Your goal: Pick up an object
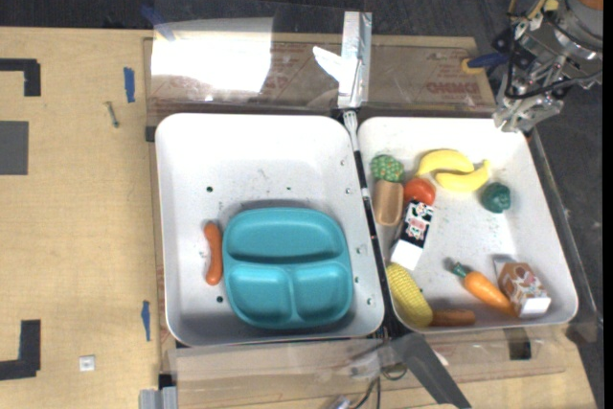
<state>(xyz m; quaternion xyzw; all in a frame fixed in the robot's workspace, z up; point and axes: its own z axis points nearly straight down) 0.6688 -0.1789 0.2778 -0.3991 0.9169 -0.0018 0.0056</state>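
Gripper [522, 115]: above right bin's [551, 235] far corner, fingers' state unreadable. Banana [454, 170]: below-left of fingers, well apart, unheld. Step: approach. Next: descend over banana, then close.

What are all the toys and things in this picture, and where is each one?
bins: 2, white, side by side on the bench
tray: 1, teal, left bin
sausage: 1, orange, left bin, beside the tray
banana: 1, yellow, right bin, far side
ball: 1, dark green, right bin, by the banana
corn: 1, yellow, right bin, near left corner
carrot: 1, orange, right bin, near side
gripper: 1, grey, above the right bin's far right corner
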